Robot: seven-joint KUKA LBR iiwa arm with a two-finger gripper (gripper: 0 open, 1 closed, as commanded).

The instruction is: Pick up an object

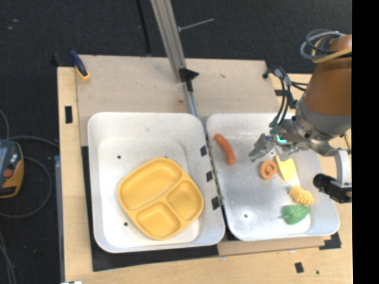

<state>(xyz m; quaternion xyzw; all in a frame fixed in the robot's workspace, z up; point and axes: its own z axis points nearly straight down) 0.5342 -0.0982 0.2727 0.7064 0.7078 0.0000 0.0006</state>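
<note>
The right bin (pixel 249 218) holds several small items: an orange sausage (pixel 224 148), an orange pretzel (pixel 268 170), a pale yellow wedge (pixel 288 170), a yellow corn piece (pixel 301 195) and a green leafy piece (pixel 294 213). My gripper (pixel 271 151) hangs over the upper middle of this bin, just above the pretzel and the wedge. Its fingers are spread open, and nothing sits between them. The sausage lies to the gripper's left, apart from it.
The left bin (pixel 106 141) holds a yellow divided plate (pixel 161 198). A metal post (pixel 172 40) rises from the bench behind the gap between the bins. A black part (pixel 331 188) of the arm overhangs the right bin's right edge.
</note>
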